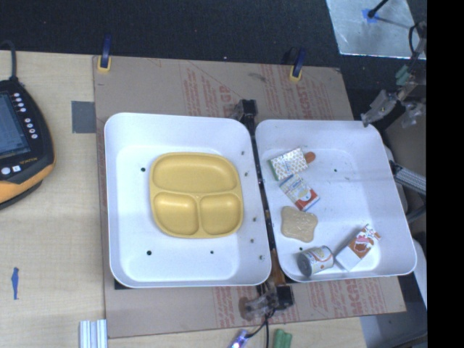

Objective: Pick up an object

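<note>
Yellow divided tray [196, 194] sits at the centre of the left bin [123, 194]. You will find the pickable items in the right bin [362, 165]: a green-and-white packet [288, 163] near its far left corner, a white packet [299, 192] just beneath, a tan flat piece [299, 225] on the left side, and a small can [315, 259] on its side beside a red-and-white carton [360, 245] along the near edge. Gripper [391, 106] hangs just off the bin's far right corner, holding nothing visible; open or closed, you cannot tell.
</note>
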Action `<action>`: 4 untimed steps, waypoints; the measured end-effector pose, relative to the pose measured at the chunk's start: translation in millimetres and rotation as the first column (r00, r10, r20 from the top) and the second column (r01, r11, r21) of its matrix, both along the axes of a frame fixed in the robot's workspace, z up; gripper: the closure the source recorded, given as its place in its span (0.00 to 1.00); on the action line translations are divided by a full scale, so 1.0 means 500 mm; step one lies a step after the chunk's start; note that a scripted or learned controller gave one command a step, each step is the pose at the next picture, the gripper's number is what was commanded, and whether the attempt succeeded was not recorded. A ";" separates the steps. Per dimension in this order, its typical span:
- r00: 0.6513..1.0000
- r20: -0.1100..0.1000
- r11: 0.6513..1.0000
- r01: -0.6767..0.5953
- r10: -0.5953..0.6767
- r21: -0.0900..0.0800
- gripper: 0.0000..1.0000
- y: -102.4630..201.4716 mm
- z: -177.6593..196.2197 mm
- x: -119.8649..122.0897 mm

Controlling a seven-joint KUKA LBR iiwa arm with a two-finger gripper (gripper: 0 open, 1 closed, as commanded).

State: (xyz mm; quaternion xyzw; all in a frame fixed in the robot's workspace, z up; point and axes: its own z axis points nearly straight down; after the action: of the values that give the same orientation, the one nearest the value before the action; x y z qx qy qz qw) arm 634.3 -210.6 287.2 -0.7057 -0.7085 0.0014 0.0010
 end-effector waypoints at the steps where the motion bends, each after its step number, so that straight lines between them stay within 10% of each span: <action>1: 1.000 -0.002 1.000 -0.002 0.002 0.001 0.00 0.135 -0.185 -0.037; 2: 1.000 -0.002 1.000 -0.001 0.001 0.000 0.00 0.193 -0.340 -0.121; 4: 1.000 0.005 1.000 -0.002 0.002 0.000 0.00 0.207 -0.387 -0.243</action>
State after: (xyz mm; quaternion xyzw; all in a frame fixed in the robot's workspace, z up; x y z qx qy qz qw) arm 512.7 -107.2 93.4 -0.7049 -0.7093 -0.0003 -0.0010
